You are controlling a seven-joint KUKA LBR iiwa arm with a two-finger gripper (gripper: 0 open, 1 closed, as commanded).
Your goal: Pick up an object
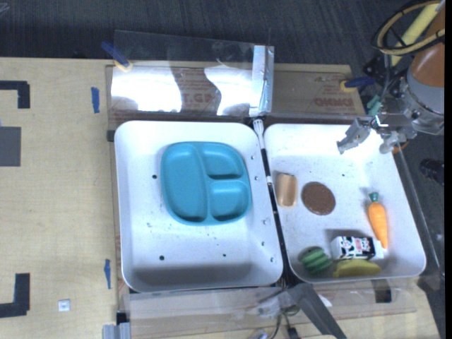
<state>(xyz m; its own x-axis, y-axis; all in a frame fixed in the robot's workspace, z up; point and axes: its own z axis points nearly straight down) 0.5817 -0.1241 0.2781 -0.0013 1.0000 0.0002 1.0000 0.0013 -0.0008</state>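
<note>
Two shallow white bins; the right bin (409, 256) has bare floor under and left of the claw (369, 138). Claw at its upper right corner, fingers spread, gripping nothing, arm partly cut off. Well below: orange toy carrot (378, 219), brown disc (318, 198), tan block (286, 188), black-and-white carton (353, 246), green item (315, 259) hard to identify. Blue divided tray (206, 182) far left.

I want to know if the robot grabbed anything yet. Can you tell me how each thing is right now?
gripper: open, holding nothing, above the right bin's far edge
blue tray: lying flat in the left bin
carrot: lying down, right bin
brown disc: lying flat
tan block: by the divider
milk carton: on its side
banana: lying beside the carton
green toy: at the near edge
</note>
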